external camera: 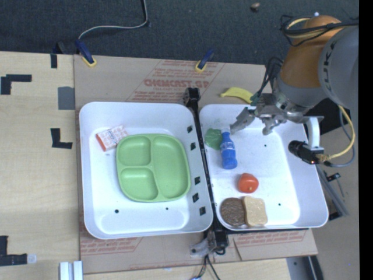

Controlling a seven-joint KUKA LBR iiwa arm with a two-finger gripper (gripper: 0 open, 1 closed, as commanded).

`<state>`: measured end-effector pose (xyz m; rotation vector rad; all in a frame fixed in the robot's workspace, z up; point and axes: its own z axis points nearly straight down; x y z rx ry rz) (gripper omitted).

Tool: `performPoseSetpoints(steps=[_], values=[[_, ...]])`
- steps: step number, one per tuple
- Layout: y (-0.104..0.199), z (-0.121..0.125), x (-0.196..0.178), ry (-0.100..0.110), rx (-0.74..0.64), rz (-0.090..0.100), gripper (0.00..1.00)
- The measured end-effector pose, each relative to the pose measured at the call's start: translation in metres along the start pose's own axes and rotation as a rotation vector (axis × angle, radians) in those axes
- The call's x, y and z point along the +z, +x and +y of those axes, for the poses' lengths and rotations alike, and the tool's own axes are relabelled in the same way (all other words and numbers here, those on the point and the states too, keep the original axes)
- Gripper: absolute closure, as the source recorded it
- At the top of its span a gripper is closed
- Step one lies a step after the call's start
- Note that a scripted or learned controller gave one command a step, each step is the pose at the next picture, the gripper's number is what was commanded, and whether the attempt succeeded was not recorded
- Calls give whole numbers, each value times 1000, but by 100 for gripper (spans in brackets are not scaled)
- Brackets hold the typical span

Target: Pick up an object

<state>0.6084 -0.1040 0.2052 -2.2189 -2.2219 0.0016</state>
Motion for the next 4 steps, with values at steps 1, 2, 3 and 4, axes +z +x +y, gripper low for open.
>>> performPoseSetpoints(steps=[1, 2, 3, 4], values=[[-15, -50, 115, 0, 1, 0, 0], [9, -85, 119, -8, 2, -3, 0], [-4, -118, 119, -8, 1, -2, 0], [-5, -118, 109, -6, 2, -2, 100]])
